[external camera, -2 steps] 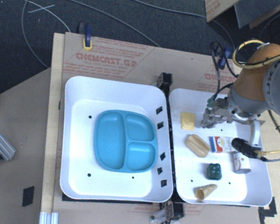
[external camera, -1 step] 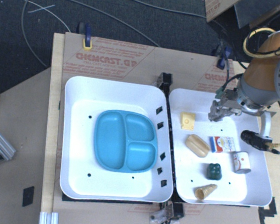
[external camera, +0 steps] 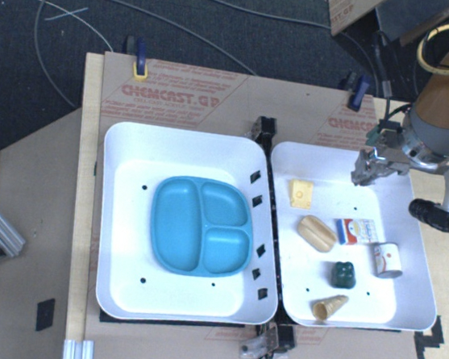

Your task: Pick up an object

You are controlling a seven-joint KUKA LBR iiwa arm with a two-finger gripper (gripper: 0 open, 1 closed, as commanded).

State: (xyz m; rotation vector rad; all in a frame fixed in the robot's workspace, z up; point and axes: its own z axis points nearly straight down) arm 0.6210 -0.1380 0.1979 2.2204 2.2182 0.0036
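My gripper (external camera: 363, 177) hovers over the far part of the right bin (external camera: 412, 307), above its back wall, with nothing seen between its fingers. Below it in that bin lie a yellow cheese block (external camera: 301, 194), a tan bread loaf (external camera: 316, 232), a flat red, white and blue carton (external camera: 357, 231), a small white can with a red label (external camera: 387, 260), a dark green pepper (external camera: 344, 274) and a tan ice-cream cone (external camera: 328, 307). The cheese is the nearest item, to the gripper's left and a little nearer the camera.
The left bin (external camera: 115, 275) holds a blue three-compartment plate (external camera: 201, 226). A black divider with clips (external camera: 263, 212) runs between the bins. Blue clamps (external camera: 142, 57) hold the cardboard sheet at the back.
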